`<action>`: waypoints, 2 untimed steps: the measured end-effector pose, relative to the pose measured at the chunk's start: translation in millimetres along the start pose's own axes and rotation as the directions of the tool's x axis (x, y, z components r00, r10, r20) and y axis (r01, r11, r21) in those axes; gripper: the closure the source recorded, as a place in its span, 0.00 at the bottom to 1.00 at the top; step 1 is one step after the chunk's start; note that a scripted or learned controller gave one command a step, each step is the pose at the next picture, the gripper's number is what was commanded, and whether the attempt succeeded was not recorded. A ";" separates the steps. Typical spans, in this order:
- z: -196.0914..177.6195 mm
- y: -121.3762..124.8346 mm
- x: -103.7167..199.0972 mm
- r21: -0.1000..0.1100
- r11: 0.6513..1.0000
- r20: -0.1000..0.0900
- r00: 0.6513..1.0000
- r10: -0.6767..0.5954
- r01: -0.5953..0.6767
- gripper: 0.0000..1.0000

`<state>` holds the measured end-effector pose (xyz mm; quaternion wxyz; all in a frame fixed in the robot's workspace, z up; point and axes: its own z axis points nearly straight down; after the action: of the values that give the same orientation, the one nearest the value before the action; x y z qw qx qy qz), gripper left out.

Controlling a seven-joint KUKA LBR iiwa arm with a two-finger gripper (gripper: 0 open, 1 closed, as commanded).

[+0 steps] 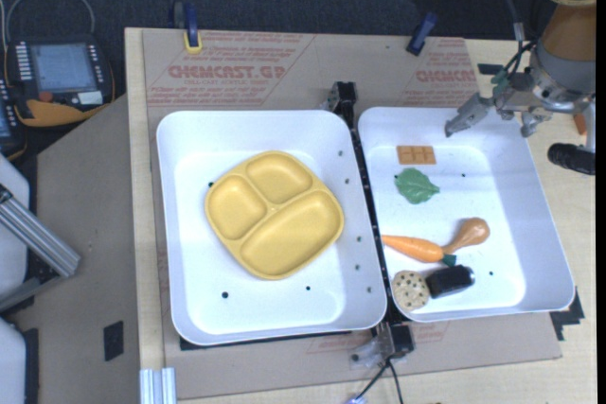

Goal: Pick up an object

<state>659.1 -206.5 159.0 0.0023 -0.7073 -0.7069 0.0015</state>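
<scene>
Overhead, far right: grey arm with orange band (pixel 572 31) reaching in, wrist above the far edge of the right shallow white bin (pixel 530 203). Two-finger gripper (pixel 492 114) hanging over that bin's far rim, fingers spread apart, nothing between them. One grey finger (pixel 466 119) angled down toward the left, the other near the bin's right corner.

Lying well apart from the gripper, in the right bin: small orange waffle-like square (pixel 416 155) at the far side, green leaf-shaped piece (pixel 417 186) just nearer, orange carrot (pixel 414 247), tan drumstick-shaped piece (pixel 470 233), speckled round cookie (pixel 410 290), black block (pixel 448 281) at the near side.

Left shallow white bin (pixel 189 232) holding a yellow three-section plate (pixel 275 214). Both bins on a cardboard-covered bench (pixel 284 66) with red lettering. Dark floor beyond; handheld control pendant with screen (pixel 59 76) at far left.
</scene>
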 end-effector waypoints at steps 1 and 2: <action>42.6 0.5 -1.6 -0.001 1.000 -0.008 1.000 -0.003 0.003 0.00; 30.4 1.1 -3.3 -0.007 1.000 -0.001 1.000 -0.004 0.004 1.00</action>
<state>660.0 -209.8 128.6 0.0001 -0.7060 -0.7082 -0.0010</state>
